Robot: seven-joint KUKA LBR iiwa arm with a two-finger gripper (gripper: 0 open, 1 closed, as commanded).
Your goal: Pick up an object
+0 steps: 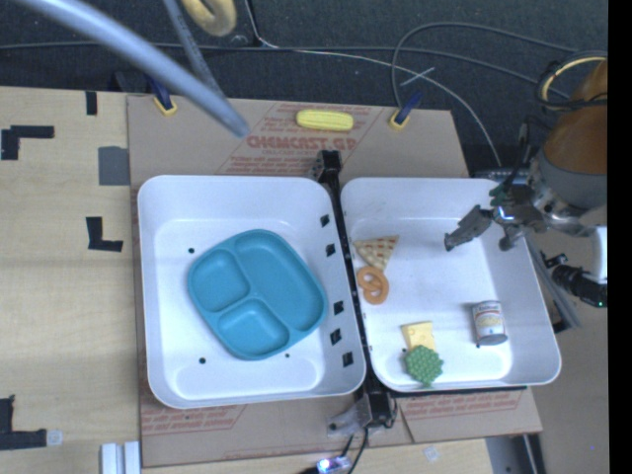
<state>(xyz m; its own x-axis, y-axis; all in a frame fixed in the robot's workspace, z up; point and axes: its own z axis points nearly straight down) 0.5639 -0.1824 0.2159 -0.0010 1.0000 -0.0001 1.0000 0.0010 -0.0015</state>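
The right bin (513, 368) holds several small items: a waffle-patterned pizza wedge (378, 252), a pretzel (373, 286), a yellow cheese block (418, 335), a green broccoli piece (425, 364) and a small grey can (487, 323). My gripper (486, 226) hangs over the upper right part of that bin, well above and right of the food pieces. Its two dark fingers (462, 235) are spread apart with nothing between them.
The left bin (163, 265) holds a blue divided plate (256, 292). A yellow banana-like toy (324, 120) lies on the cardboard behind the bins. A black divider clip strip (341, 265) runs between the bins. Cables cross the dark bench at the back.
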